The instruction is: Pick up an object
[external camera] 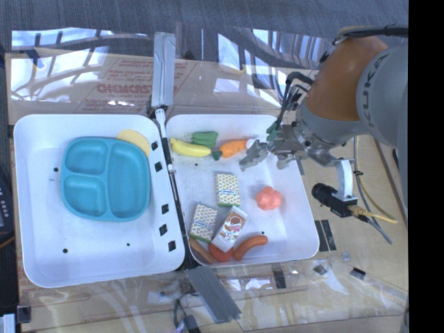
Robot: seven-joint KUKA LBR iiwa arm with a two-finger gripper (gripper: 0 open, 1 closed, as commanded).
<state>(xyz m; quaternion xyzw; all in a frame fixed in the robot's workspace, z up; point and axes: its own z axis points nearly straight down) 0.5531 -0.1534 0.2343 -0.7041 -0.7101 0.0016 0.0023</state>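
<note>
My gripper (pixel 267 159) hangs over the back of the right bin (pixel 305 220), just right of an orange carrot (pixel 232 146). Its two fingers stand apart, open, with nothing between them. Left of the carrot lie a green vegetable (pixel 205 137) and a yellow banana (pixel 189 148). A pink ball (pixel 269 198) rests below the gripper. In the middle sits a green-and-white box (pixel 227 189). Toward the front are a second patterned box (pixel 203 222), a small carton (pixel 230 229) and a red sausage (pixel 250 245).
The left bin (pixel 35 241) holds a blue divided plate (pixel 106 177) with a yellow piece (pixel 135 141) at its back right corner. A ridge (pixel 170 200) separates the bins. The arm's orange band (pixel 343 82) rises at the right.
</note>
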